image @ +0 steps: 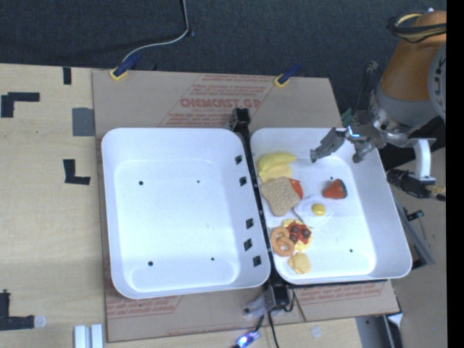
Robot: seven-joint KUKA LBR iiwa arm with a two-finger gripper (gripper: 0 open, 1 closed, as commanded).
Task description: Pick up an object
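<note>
Dark carpet floor [290, 20], pale wooden bench [43, 216], cardboard sheet [217, 104]

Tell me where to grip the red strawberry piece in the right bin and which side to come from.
Grip the strawberry across its narrow width, coming straight down from above. It lies apart from the fried egg and the bread slice, with bare bin floor on its right side, so fingers likely fit on either side. The hand hovers just above and behind it, near the bin's back edge.
</note>
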